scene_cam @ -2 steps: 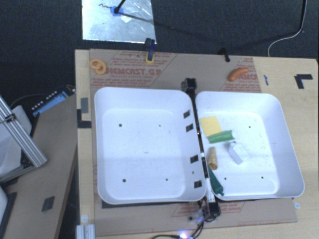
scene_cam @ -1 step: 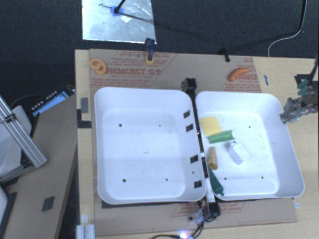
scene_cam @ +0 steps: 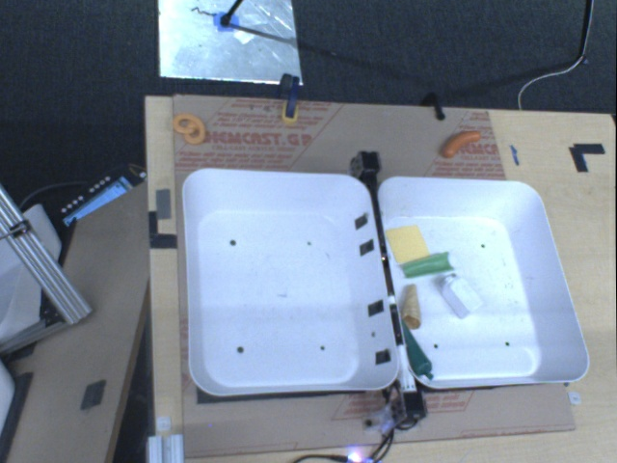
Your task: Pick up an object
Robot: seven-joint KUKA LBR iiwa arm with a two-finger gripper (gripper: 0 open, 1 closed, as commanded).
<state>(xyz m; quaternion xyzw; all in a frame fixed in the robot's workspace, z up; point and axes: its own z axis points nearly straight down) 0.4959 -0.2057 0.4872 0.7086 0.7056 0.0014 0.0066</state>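
Note:
Several small objects lie in the right bin (scene_cam: 540,249), all near its left wall. A flat yellow square (scene_cam: 407,243) lies highest, with a green stick (scene_cam: 426,264) just below it. A white-grey block (scene_cam: 459,294) rests right of those. A short tan cylinder (scene_cam: 412,305) sits below the green stick, and a dark green wedge (scene_cam: 417,353) lies at the bin's lower left corner.
The left bin (scene_cam: 280,278) sits beside the right one, joined by a black clip rail (scene_cam: 384,278). On the cardboard base lie an orange ring (scene_cam: 190,128) at back left and an orange sausage shape (scene_cam: 460,144) at back right. A metal plate (scene_cam: 229,27) lies beyond.

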